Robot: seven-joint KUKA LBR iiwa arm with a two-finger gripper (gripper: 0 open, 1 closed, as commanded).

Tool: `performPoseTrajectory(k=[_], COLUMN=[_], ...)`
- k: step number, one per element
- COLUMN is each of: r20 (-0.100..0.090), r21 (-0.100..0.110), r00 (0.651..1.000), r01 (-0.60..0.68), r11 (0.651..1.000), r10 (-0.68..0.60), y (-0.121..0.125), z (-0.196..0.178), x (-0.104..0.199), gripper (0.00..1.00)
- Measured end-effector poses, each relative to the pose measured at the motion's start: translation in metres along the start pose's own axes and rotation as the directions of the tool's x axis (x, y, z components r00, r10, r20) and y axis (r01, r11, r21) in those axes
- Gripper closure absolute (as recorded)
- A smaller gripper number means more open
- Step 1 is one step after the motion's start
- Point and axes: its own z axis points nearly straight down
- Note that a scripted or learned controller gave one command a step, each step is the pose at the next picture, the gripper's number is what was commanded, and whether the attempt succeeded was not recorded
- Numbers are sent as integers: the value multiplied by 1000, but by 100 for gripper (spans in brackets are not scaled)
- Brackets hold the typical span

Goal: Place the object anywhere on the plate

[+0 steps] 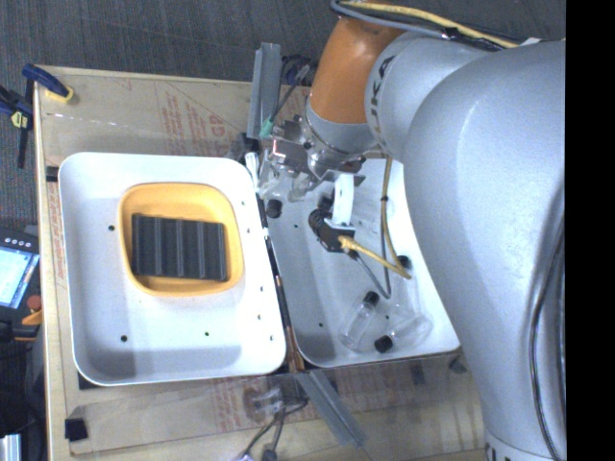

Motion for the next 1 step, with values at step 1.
performPoseTrajectory(k=[1], r20=[0], r21=[-1], r00=[1000], r01=[0], r11=[1000], r10=[0], y=[0], z=[0], x=[0], gripper=[0])
